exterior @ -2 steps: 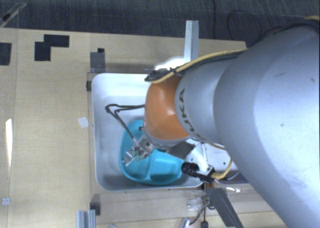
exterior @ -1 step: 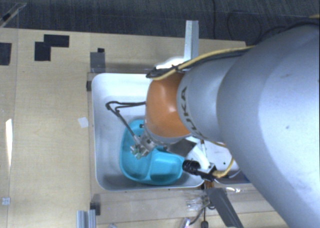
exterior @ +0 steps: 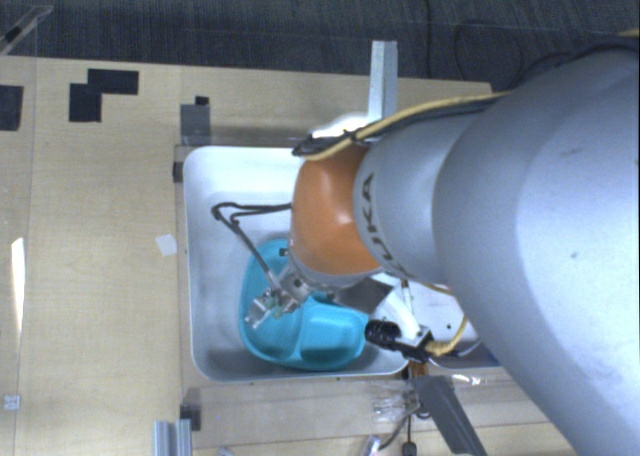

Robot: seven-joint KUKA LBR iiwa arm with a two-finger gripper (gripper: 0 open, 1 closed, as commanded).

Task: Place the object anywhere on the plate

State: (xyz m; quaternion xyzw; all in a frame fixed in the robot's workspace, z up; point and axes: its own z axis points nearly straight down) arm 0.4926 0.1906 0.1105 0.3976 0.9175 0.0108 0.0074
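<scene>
Camera view, from above and at a slant, lets us see our grey arm [exterior: 520,244] reaching in from the right and covering most of the right-hand part of the scene, with its orange band [exterior: 330,219] hanging over the white bin [exterior: 205,244]. The plate [exterior: 300,329], a turquoise one, lies in the near part of that bin, and the wrist hides part of it. At the plate's left portion we make out the metal tip of the jaws [exterior: 270,306], low over the turquoise surface, perhaps touching it.

We cannot tell whether the jaws are apart or together; the tip is small and glinting, and the wrist shadows it. Nor can we pick out the object itself, so we cannot say where it lies relative to the jaws or whether it already rests on the plate.

As we judge it, the main risk is a release with nothing in hand, or a drop onto the plate's edge so the thing slides into the bin. A thin black cable [exterior: 235,216] loops across the bin floor just behind the plate and could snag on the way out.
</scene>
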